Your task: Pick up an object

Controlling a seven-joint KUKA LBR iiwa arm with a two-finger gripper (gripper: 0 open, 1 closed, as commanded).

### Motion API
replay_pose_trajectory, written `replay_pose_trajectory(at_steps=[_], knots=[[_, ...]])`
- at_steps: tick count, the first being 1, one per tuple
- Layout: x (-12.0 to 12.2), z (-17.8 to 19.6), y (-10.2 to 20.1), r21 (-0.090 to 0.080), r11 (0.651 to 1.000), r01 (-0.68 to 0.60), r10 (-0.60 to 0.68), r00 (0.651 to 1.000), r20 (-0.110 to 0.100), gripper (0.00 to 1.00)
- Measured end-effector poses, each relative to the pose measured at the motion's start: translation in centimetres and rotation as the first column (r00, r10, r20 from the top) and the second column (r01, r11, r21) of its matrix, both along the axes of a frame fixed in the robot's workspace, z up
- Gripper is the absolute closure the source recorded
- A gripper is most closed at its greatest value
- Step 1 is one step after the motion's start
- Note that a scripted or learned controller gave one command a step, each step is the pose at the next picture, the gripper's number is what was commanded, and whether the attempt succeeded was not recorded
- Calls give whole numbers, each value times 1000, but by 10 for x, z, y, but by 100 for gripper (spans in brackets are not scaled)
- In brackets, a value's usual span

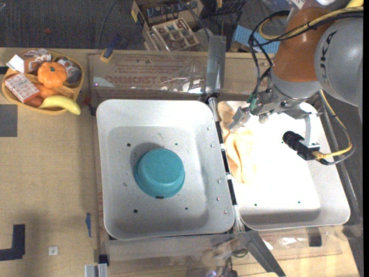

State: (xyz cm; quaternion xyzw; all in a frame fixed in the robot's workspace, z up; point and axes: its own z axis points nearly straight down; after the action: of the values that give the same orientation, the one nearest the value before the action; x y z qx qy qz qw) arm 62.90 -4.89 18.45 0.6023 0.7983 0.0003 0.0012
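While I hold gripper (245,115) over right bin's (300,209) back-left corner | cloth (239,152) by bin's left wall | can't tell pincer state | step: approach | nxt: descend onto cloth

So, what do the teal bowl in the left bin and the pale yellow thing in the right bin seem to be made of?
The teal bowl looks like hard plastic: one even colour, smooth, with a soft sheen. The pale yellow thing looks like soft cloth, since it lies crumpled in folds against the right bin wall. Both are guesses from look alone.
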Motion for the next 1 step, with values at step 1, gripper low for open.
replay_pose_trajectory(at_steps=[1], knots=[[5, -89, -59, 0, 1000, -6, 6, 1000, 3, 0]])
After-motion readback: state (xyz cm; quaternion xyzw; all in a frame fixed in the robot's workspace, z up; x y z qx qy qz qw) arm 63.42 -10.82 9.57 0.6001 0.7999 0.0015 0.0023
